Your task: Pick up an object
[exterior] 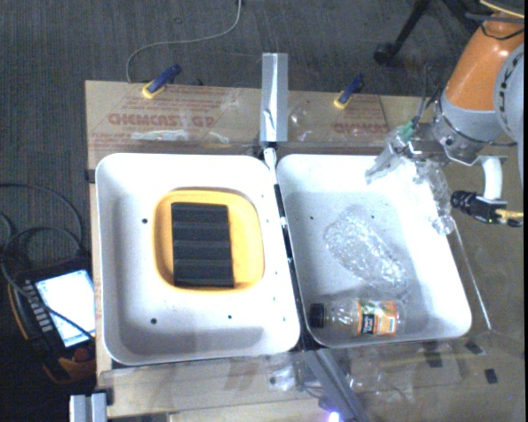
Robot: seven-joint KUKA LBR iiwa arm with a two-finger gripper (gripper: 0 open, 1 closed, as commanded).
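In the right bin [458, 319] a crumpled clear plastic piece [365, 249] lies near the middle. A clear bottle with an orange label [361, 316] lies on its side along the front wall. The left bin [123, 323] holds a yellow block with a black ribbed top [207, 240]. My gripper [414, 190] hangs over the back right corner of the right bin, behind and to the right of the clear plastic. Its pale fingers [440, 207] are spread apart with nothing between them.
A metal divider post [273, 104] rises between the bins at the back. Cardboard with two blue-and-yellow clamps [161, 80] lies behind the bins. A device with a lit screen [57, 301] and cables sit on the floor at the left.
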